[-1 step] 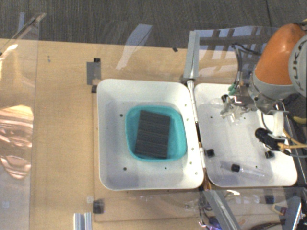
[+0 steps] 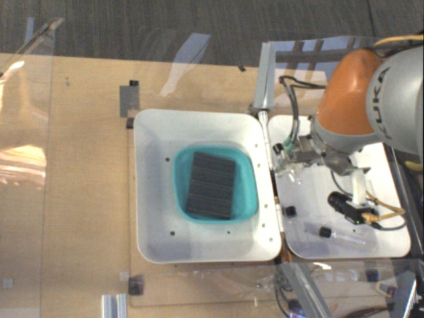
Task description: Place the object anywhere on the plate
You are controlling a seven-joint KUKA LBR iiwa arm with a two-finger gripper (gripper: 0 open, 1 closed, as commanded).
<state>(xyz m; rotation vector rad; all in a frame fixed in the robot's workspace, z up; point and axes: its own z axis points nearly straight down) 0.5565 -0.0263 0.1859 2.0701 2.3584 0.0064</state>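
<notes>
A dark grey ridged block (image 2: 212,185) lies flat on the teal plate (image 2: 246,197), which sits in the middle of the left white bin (image 2: 152,197). Nothing touches the block. My gripper (image 2: 290,161) hangs over the left edge of the right bin (image 2: 391,244), just right of the wall between the two bins and apart from the plate. The grey arm with its orange band (image 2: 348,101) covers the upper part of that bin.
A clear, thin object (image 2: 341,238) with a small black end (image 2: 324,232) lies near the right bin's front. Another small black piece (image 2: 289,211) sits by that bin's left wall. Bare wooden bench (image 2: 66,177) spreads to the left.
</notes>
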